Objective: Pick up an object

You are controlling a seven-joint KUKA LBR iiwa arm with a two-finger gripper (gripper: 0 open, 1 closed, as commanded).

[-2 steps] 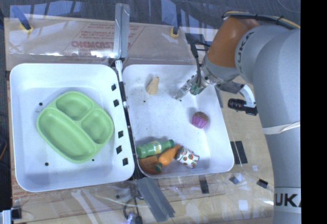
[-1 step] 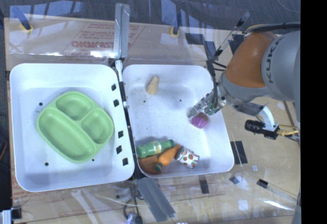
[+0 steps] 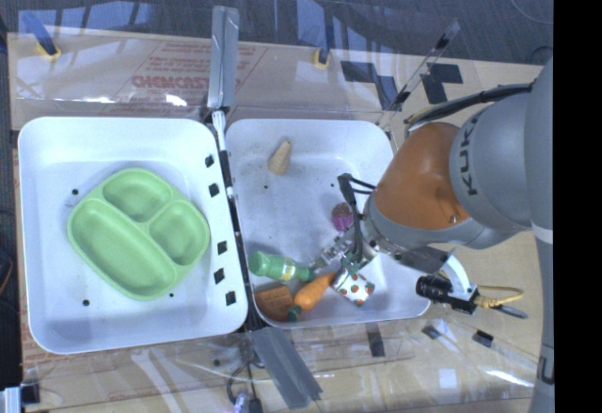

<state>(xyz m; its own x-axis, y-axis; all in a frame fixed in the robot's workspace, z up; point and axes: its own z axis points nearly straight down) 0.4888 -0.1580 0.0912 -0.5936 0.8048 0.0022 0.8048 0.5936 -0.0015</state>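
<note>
— So were the jaws closed on anything?
— I couldn't tell; the gripper (image 3: 346,261) was low in the right bin (image 3: 310,134), its tip lost among the clutter at the near wall.
— What lay there?
— A carrot (image 3: 313,291) just beside it, a spotted white cube (image 3: 356,289) touching the tip, a green bottle (image 3: 274,265) and a brown piece (image 3: 275,300) further left.
— Why that corner?
— Likely because most candidates crowded there. A cone (image 3: 279,156) sat apart; the green tray (image 3: 137,231) filled the left bin (image 3: 56,143).
</note>
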